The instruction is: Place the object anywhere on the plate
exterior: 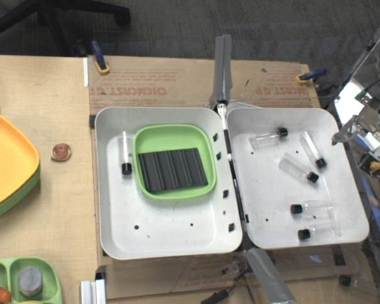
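Vial [125, 152] beside plate [175, 137] — gripper [346, 132] well apart

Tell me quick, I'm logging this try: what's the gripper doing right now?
Gripper: at the right bin's far right rim; open or shut cannot be told, and nothing is seen in it.

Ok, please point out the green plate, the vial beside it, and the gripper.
green plate [174, 136]: camera view, on its upper rim.
vial [125, 152]: camera view, on its clear body.
gripper [339, 136]: camera view, between its fingertips.
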Motion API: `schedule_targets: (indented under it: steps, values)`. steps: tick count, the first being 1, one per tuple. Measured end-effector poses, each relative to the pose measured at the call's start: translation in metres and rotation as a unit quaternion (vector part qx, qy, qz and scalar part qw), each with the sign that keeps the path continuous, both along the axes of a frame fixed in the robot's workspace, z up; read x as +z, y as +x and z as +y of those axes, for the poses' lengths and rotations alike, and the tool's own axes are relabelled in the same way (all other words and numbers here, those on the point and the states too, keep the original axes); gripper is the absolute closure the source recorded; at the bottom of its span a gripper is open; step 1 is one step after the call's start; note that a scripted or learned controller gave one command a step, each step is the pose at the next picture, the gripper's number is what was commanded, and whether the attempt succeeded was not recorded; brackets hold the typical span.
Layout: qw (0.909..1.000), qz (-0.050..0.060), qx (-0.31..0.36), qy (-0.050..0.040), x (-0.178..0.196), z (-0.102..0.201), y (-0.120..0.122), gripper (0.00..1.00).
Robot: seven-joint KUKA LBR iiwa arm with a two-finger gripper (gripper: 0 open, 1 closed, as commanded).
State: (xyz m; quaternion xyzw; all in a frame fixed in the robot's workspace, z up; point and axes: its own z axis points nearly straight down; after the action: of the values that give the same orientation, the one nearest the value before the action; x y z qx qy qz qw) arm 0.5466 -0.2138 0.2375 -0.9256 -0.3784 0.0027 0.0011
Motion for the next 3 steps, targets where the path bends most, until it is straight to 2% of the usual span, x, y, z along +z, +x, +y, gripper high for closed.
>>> schedule_targets:
  steps: [2, 3]
  values:
    - [1.0, 0.0, 0.0, 0.0, 0.0, 0.0, 0.0, 0.0]
    - [0.999, 0.001, -0.044, 0.0001, 0.0, 0.0, -0.012, 0.0]
